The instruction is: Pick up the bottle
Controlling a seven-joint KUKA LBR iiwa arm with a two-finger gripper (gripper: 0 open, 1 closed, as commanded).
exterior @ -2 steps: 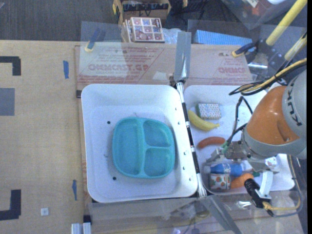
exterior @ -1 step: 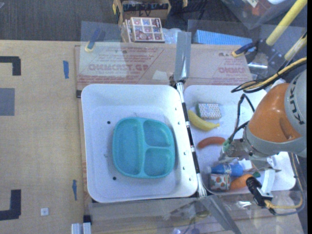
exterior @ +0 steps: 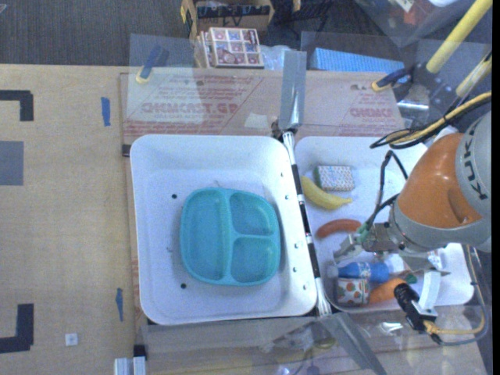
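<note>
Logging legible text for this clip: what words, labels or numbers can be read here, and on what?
"KU": black letters on the arm's orange band, cut off at the edge.
Red print on the cardboard sheet behind the bins: too faint to read.
Small box in the right bin: pattern only, unreadable.
Can and bottle labels: too small to read.

1. I see the pale wooden bench [exterior: 62, 233] running across the left, with black corner marks and small strips of blue tape [exterior: 105, 111] on it.
2. A clear plastic sheet [exterior: 219, 100] with faint red lettering lies behind the bins.
3. Beyond the bench, dark grey carpet floor [exterior: 86, 14] shows.
4. An open cardboard box [exterior: 226, 2] sits on that floor.
</note>
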